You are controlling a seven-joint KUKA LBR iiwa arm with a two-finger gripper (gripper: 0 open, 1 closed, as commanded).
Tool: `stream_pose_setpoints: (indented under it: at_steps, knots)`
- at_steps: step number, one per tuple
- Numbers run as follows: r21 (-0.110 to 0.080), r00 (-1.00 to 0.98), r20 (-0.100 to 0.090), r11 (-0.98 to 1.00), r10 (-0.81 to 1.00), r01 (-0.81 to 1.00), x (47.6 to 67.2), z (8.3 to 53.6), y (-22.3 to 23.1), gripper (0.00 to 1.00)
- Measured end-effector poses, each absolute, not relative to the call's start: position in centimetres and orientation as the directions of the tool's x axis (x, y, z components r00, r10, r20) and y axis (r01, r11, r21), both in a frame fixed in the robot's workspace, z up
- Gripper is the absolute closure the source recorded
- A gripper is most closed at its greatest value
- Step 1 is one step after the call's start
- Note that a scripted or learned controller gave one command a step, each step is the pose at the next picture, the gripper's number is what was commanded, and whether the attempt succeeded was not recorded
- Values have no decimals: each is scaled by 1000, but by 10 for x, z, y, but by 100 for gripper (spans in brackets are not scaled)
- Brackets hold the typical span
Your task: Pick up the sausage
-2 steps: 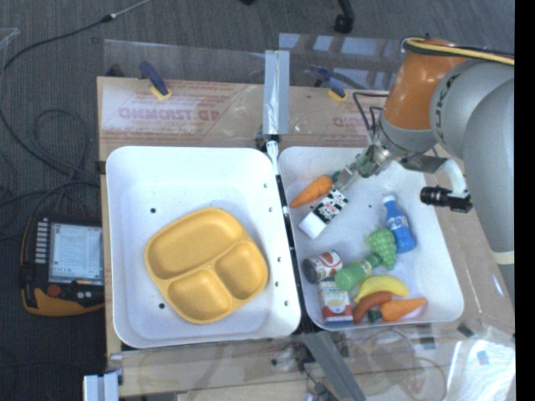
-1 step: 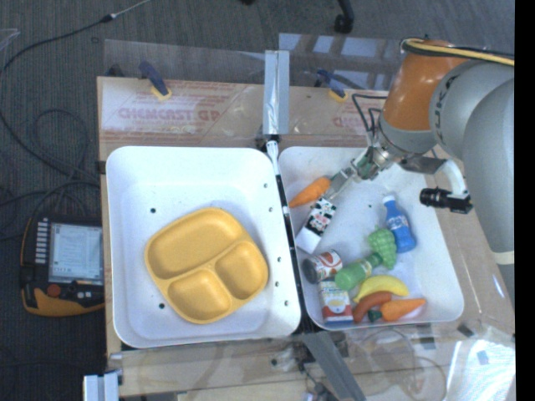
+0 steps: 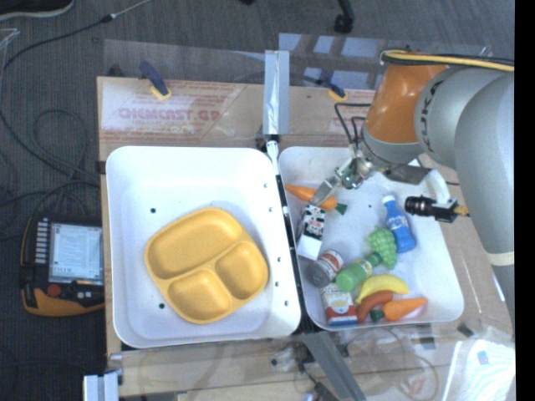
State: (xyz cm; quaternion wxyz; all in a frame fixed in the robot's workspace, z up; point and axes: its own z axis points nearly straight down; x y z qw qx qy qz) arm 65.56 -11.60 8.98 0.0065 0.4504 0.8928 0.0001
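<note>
- Sausage (image 3: 374, 305) lies at the right bin's (image 3: 451, 295) six o'clock, wedged between banana (image 3: 383, 286) and carrot (image 3: 405, 308).
- Gripper (image 3: 349, 174) hovers at twelve o'clock, well apart; whether its jaws are spread, I cannot tell.

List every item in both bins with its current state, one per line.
gripper: over the right bin's far end, above a carrot
carrot: lying flat, far left corner
sausage: lying flat at the near end, not held
banana: lying beside the sausage
second carrot: lying on the near side
blue bottle: lying down
can: tipped on its side
yellow tray: right way up in the left bin
</note>
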Motion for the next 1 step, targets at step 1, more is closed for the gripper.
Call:
stream_pose_setpoints:
  at_steps: [1]
  knots:
    - [11, -593, -16, 593, 805, 805, 657, 101, -116, 100]
